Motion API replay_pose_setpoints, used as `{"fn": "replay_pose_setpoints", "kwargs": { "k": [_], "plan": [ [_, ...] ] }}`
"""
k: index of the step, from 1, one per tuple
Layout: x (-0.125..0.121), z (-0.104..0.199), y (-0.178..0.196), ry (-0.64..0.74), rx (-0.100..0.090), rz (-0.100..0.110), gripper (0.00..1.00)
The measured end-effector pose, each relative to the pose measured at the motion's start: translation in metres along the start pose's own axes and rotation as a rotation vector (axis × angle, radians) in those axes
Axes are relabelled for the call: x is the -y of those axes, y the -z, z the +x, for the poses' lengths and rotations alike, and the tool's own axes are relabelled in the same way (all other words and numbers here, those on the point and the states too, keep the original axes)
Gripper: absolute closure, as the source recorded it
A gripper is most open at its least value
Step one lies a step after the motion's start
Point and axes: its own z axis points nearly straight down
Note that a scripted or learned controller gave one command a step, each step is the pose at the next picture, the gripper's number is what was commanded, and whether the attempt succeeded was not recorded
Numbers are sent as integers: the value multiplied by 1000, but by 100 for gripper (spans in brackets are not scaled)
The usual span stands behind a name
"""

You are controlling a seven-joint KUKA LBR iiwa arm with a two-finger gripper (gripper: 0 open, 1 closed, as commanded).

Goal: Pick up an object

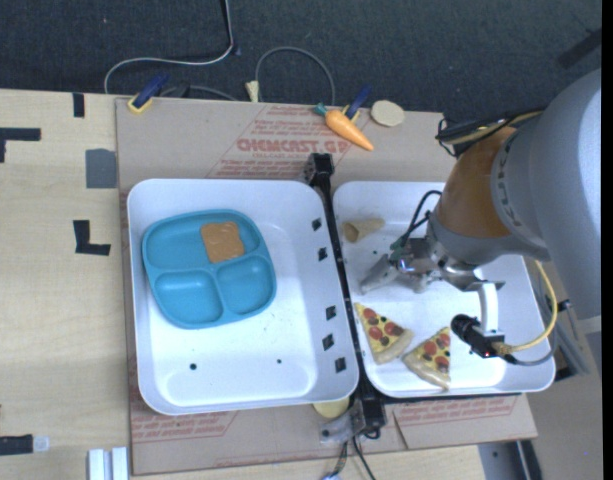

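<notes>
Over right bin (516, 383): gripper (378, 276) spread, nothing btwn fingers, just above pizza slices (384, 334), near small beige piece (351, 231).

Toy carrot (348, 130) on cardboard (276, 143) behind bins (226, 388)

Light is even and fairly bright, falling from above; the two white bins (236, 388) come close to washing out, and their floors show little texture; a soft sheen lies on the blue plate (191, 293), with no hard glare on it; shadows are faint and short, a thin dark line under the bin rims and a grey smudge beneath the arm (546, 188); the arm, nearest the lens, looks soft and out of focus; the dark carpet (386, 28) at the top is dim and grainy; fine detail is smeared overall, as in a low-resolution, compressed picture; straight edges show slight bowing.
</notes>
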Motion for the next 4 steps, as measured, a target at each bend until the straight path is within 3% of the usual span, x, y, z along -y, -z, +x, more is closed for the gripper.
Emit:
{"fn": "replay_pose_setpoints", "kwargs": {
  "k": [2, 4],
  "plan": [
    [-88, 6, 0, -2, -1, 1, 0],
    [-94, 11, 0, -5, 2, 1, 0]
  ]
}}
